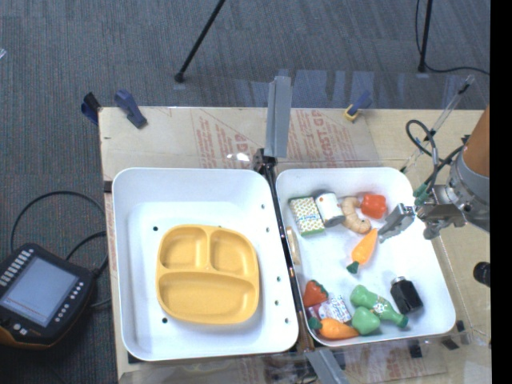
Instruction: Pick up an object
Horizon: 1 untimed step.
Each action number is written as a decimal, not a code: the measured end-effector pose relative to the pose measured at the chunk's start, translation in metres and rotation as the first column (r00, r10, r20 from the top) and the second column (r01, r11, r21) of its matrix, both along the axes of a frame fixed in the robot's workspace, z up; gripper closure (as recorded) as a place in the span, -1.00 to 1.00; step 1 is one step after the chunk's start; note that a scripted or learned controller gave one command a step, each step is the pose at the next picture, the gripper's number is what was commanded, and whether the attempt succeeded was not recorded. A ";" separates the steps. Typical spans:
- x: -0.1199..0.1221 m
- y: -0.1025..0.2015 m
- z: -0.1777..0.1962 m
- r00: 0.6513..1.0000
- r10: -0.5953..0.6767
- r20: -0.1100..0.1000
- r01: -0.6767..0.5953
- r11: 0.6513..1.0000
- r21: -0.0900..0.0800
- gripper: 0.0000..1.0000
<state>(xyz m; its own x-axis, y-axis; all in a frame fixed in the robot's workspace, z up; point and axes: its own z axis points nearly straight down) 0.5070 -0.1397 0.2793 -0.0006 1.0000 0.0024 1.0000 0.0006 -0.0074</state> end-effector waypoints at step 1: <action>0.010 0.010 0.020 1.000 -0.026 0.003 0.026 1.000 0.000 -1.00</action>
